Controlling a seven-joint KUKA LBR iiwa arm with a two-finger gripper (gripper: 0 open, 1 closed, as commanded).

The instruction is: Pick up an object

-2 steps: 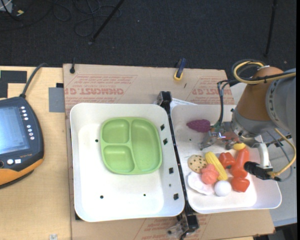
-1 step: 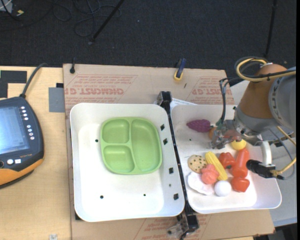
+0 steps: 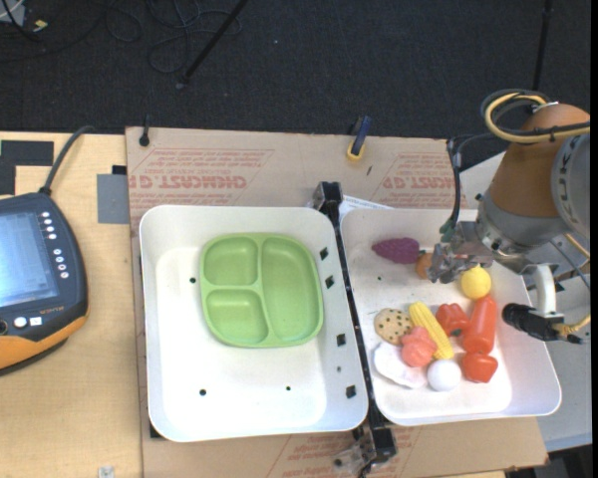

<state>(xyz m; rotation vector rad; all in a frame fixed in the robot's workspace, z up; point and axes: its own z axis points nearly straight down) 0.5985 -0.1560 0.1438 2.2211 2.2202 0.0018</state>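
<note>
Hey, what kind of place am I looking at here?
Probably a robotics lab bench: a grey and orange arm over two white bins, a handheld control pendant, and loose cables on dark carpet.

The grey KUKA arm with its orange band reaches in from the right side of the camera view, its thick wrist section bent downward over the right-hand side of the bench. At its lower end the small metallic two-finger gripper points down and toward the left of the view, hanging low. A yellow cable loops above the orange band, and a black-and-white fitting juts from the arm's lower right side.
</note>
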